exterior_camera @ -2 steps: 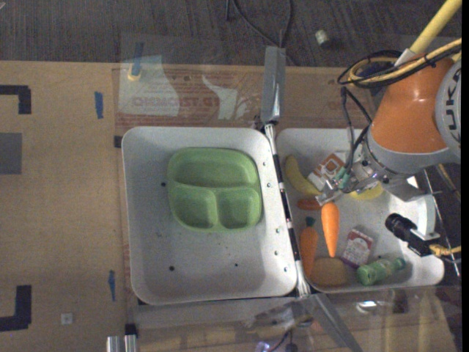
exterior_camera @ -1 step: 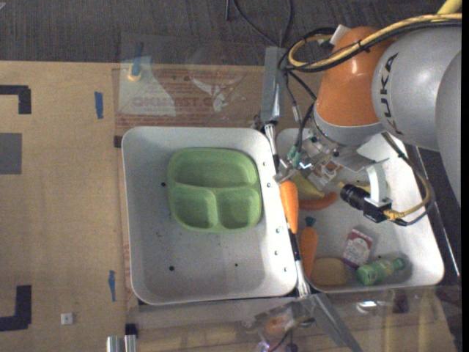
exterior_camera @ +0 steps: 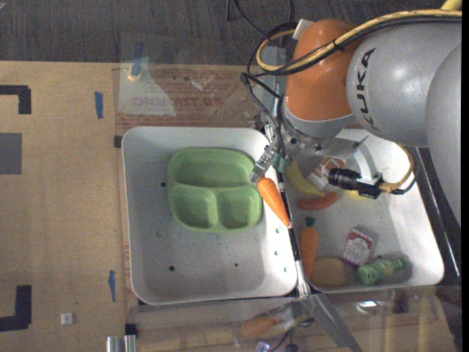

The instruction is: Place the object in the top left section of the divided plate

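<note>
The green divided plate (exterior_camera: 212, 189) lies in the left bin (exterior_camera: 146, 218), with one wide section at the top and two smaller ones below. My gripper (exterior_camera: 261, 173) hangs over the plate's right edge, next to the rim between the two bins. An orange carrot (exterior_camera: 273, 201) slants down and to the right from the fingertips, its upper end caught between them and its tip over the left bin's right rim. The gripper is shut on this carrot. The arm's orange band and grey body cover part of the right bin.
The right bin (exterior_camera: 418, 226) holds a second carrot (exterior_camera: 308, 248), a yellow banana (exterior_camera: 299, 182), a tan potato-like item (exterior_camera: 330, 271), a small red and white box (exterior_camera: 357, 246) and a green bottle (exterior_camera: 381, 270). Brown cardboard covers the bench to the left.
</note>
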Tool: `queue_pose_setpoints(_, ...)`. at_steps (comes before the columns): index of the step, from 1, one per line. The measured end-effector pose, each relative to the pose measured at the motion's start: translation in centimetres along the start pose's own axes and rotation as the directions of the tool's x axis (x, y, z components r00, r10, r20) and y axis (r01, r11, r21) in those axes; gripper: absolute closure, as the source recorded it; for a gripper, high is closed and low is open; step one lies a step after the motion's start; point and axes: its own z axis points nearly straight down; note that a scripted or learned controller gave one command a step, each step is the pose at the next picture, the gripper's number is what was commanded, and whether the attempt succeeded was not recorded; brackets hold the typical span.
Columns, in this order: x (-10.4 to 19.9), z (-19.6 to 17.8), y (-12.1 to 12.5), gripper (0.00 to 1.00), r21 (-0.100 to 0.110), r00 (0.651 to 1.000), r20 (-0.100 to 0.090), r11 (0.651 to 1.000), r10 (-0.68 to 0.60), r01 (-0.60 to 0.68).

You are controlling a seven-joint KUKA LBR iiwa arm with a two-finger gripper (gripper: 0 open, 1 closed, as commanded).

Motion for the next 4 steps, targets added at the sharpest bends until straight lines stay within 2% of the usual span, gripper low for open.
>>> queue_pose_setpoints(1,0.0,0.0,0.0,0.0,0.0,1.0,0.0,1.0,0.0,0.0)
queue_pose_setpoints(2,-0.2,-1.1,0.1,1.0,-0.005,1.0,0.004,1.0,0.001,-0.001)
queue_pose_setpoints(3,2.1,0.0,-0.5,1.0,0.003,0.994,-0.003,0.994,0.11,-0.11)
queue_pose_setpoints(4,-4.2,-5.7,2.6,1.0,0.0,0.998,0.0,0.998,0.066,-0.066)
